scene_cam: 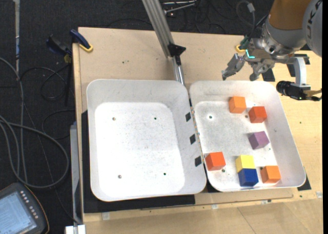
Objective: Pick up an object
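Note:
My gripper point(243, 71) hangs above the far rim of the right bin point(287, 125), fingers spread open with nothing between them. In that bin lie several blocks: an orange one point(237, 104) and a red-orange one point(257, 114) nearest the gripper, a purple one point(258, 139) mid-bin, an orange one point(215, 161) at the front left, a yellow one point(244, 162) touching a blue one point(248, 176), and an orange one point(270, 174) at the front right.
The left bin point(102, 100) stands beside the right one. A slanted metal pole point(156, 13) runs from the top down to the bins' shared far corner. Blue clamps point(66, 43) sit at the bench's far left corner.

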